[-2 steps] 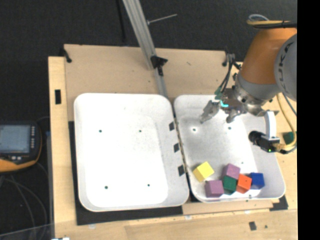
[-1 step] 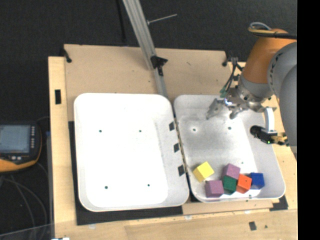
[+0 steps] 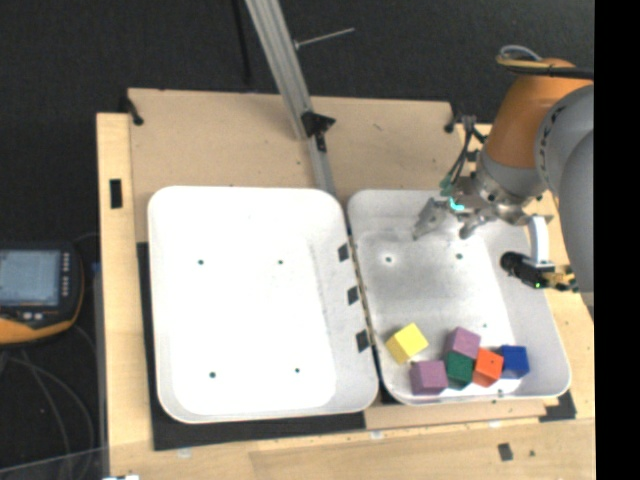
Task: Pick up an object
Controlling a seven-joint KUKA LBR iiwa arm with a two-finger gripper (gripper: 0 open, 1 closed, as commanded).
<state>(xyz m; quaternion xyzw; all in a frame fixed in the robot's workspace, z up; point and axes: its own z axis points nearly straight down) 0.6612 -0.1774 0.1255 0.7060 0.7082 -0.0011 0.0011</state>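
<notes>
From the fixed overhead camera, two shallow white bins sit side by side on a wooden bench (image 3: 250, 138). The left bin (image 3: 250, 208) lies next to the right bin (image 3: 420, 208), their inner rims almost touching.

The arm (image 3: 520, 128), grey with an orange band above the wrist, reaches in from the right and ends over the far edge of the right bin. Its gripper (image 3: 447, 222) hangs there with the two fingers spread apart, released, and nothing between them. It is well apart from the blocks.

All the blocks are gathered along the near edge of the right bin. The yellow block (image 3: 407, 343) stands a little to the left of the rest, nearest the bin's inner rim. To its right, a purple block (image 3: 429, 376) lies close to the near rim, with a green block (image 3: 459, 368) just beside it. A second purple block (image 3: 464, 343) sits behind the green one. An orange block (image 3: 488, 366) and a blue block (image 3: 513, 360) follow toward the near right corner, packed closely together.

A slanted metal rail (image 3: 285, 68) crosses the bench's far edge. A handheld pendant (image 3: 35, 283) lies off the bench's left edge.
</notes>
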